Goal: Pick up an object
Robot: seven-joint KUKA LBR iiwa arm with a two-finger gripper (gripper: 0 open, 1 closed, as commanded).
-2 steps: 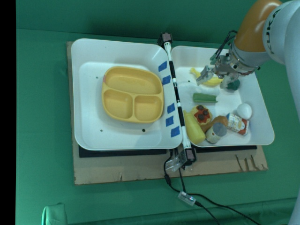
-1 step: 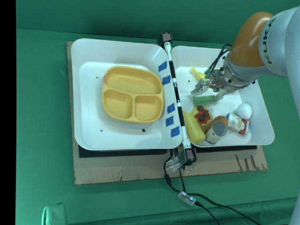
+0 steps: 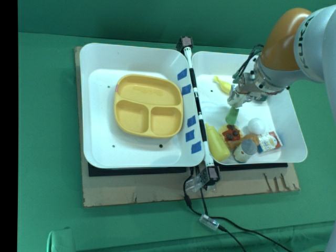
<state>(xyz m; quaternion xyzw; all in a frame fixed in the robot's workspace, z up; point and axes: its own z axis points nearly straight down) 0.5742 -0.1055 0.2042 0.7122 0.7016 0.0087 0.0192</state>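
Arm reached in from the right, orange band raised, wrist angled down-left. Gripper point(image 3: 234, 103) hung low over the right bin's middle.

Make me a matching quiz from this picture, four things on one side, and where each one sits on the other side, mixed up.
Things:
1. yellow tray
2. white ball
3. banana
4. claw

Places:
A. right bin, far part, left of the claw
B. left bin, in the middle
C. over the right bin, above a green thing
D. right bin, near part, beside the carton

Pairs: 1-B, 2-D, 3-A, 4-C
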